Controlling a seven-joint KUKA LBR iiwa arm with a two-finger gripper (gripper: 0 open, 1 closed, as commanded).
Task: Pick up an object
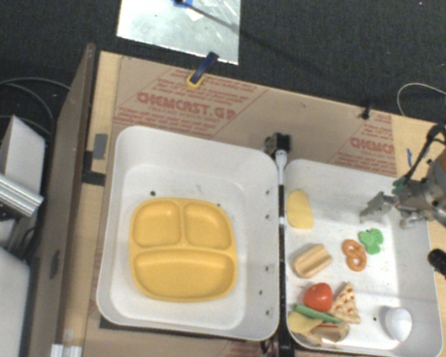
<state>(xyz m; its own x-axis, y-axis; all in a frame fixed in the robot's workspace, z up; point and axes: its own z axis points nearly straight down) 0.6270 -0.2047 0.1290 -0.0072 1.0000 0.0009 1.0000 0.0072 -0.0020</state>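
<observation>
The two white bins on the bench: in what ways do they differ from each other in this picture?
The left bin holds a single large thing, a yellow divided tray, while the right bin holds many small toy foods, such as a tomato, a pizza slice and a pretzel. The gripper is over the right bin's upper part, not over the left bin. Both bins are white, shallow and lie side by side.

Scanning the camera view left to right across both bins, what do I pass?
Yellow divided plate → pale yellow food piece → bread roll → pretzel → green toy → white egg-shaped object; the gripper hangs above the right bin's far side.
</observation>
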